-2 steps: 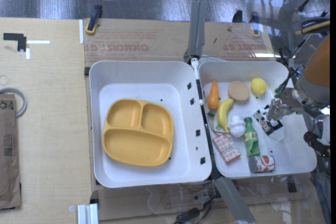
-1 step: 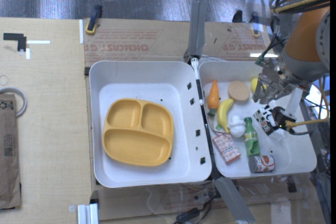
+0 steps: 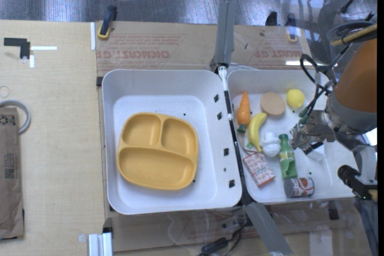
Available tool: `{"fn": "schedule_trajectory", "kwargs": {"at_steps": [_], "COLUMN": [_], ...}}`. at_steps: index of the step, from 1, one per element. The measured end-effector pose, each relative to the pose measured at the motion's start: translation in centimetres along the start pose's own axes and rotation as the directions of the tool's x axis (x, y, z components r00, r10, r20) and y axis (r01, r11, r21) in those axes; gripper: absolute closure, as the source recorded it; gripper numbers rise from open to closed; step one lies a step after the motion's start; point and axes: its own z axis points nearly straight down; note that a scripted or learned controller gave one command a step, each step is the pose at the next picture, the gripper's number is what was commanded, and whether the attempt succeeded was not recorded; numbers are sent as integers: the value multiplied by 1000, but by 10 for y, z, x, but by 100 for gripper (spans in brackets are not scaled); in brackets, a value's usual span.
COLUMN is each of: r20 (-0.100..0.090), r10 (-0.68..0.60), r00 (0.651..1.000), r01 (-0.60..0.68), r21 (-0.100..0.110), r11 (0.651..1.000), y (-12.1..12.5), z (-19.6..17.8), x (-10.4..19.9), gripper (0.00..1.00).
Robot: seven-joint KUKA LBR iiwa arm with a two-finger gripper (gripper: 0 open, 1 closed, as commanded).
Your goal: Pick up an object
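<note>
While the arm leans in from the right, its orange band and grey wrist bent low over the right bin, the pincer hangs just beside the green bottle. Whether it stands apart or together I cannot tell, and whether it touches the bottle is unclear. In that bin also lie a carrot, a banana, a lemon, a tan round piece, a small red carton and a can. The left bin holds a yellow divided plate.
</note>
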Motion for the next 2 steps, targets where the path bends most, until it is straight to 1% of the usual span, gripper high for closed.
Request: {"fn": "schedule_trajectory", "kwargs": {"at_steps": [1,2], "r20": [1,1], "r10": [316,283], "r00": [949,959], "r01": [-316,-283], "r21": [0,0], "r11": [949,959], "y": [3,-2], "z": [-25,-60], "x": [32,93], "gripper": [100,100]}}
